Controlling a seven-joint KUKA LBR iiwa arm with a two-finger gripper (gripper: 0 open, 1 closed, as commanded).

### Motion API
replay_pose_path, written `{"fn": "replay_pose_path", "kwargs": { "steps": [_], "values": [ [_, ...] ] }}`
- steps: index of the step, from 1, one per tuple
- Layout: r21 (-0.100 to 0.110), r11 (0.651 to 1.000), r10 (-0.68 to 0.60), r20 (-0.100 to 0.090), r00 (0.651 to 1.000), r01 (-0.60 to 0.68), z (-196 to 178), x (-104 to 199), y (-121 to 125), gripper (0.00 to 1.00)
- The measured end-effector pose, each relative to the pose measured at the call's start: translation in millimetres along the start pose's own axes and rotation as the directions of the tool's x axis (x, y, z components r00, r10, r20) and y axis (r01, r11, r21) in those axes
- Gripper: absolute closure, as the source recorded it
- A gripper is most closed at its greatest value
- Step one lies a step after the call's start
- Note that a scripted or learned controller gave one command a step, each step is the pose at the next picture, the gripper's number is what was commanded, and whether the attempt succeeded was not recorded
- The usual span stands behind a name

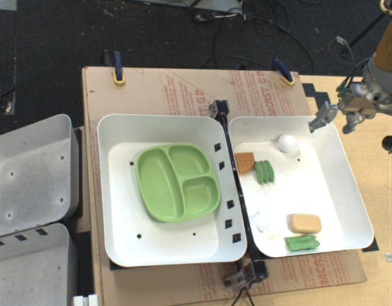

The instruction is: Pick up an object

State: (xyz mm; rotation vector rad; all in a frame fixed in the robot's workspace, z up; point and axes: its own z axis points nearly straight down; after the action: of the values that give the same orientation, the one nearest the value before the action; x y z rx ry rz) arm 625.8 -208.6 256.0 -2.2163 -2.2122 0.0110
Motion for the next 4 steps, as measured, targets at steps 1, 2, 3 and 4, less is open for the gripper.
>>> {"fn": "replay_pose_path", "kwargs": {
  "steps": [1,2,3,4],
  "values": [
    [-0.013,1.0,-0.003,0.003,1.0,0.003,-8,1,2,0.0],
    [-0.008,1.0,-0.002,0.002,1.0,0.002,55,2,1,0.0],
    [-0.008,1.0,-0.002,0.001,1.0,0.002,109,11,-5,0.0],
    [-0.009,1.0,-0.002,0.002,1.0,0.002,162,12,-5,0.0]
  ]
}}
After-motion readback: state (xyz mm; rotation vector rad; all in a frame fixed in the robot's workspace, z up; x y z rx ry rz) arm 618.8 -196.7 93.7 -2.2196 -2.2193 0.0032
